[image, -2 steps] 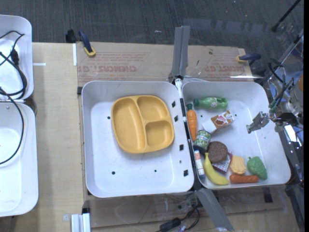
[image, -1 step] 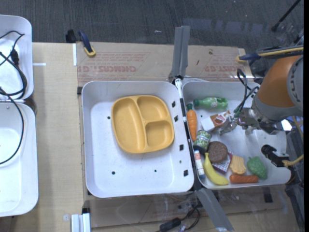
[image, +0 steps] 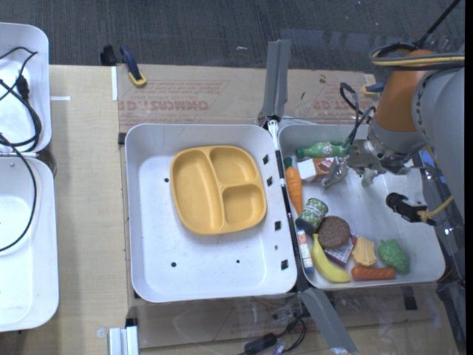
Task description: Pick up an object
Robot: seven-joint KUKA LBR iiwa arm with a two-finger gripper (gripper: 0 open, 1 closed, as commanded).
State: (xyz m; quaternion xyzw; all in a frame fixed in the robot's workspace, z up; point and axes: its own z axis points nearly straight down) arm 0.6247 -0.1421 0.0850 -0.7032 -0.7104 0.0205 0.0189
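bench (image: 81, 198) | cardboard sheet (image: 192, 91) | dark carpet floor (image: 222, 13)

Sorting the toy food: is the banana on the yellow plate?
No. The banana lies in the right bin beside the brown patty; the yellow plate sits in the left bin.

My gripper (image: 351, 174) hangs low over the far end of the right bin (image: 429, 266), near a green bottle (image: 322, 151) and beside a carrot (image: 295, 188) that lies along the bin's left wall. Nearer the camera lie a small green-labelled can (image: 314, 212), a brown patty (image: 334, 231), a banana (image: 326, 261), a cracker (image: 363, 251), a second carrot (image: 373, 274) and a green lump (image: 394, 256). The left bin (image: 148, 265) holds a yellow divided plate (image: 218, 188).
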